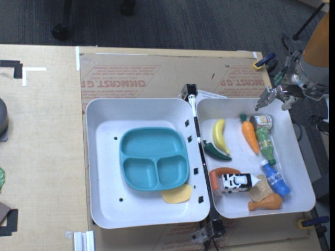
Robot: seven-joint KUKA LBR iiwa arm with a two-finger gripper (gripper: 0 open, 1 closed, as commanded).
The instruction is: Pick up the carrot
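One carrot (249,135); two bins (99,140)

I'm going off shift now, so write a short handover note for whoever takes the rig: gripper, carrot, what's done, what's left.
Gripper: above the right bin's far edge, holding nothing; whether its fingers are open is not clear.
Carrot: lying in the right bin, green top toward the far wall, between the banana and a green bottle, close beside the bottle.
Done: nothing yet; the carrot is untouched.
Left: move over the carrot, descend, grasp and lift. The bottle crowds one side, so a finger may catch it.
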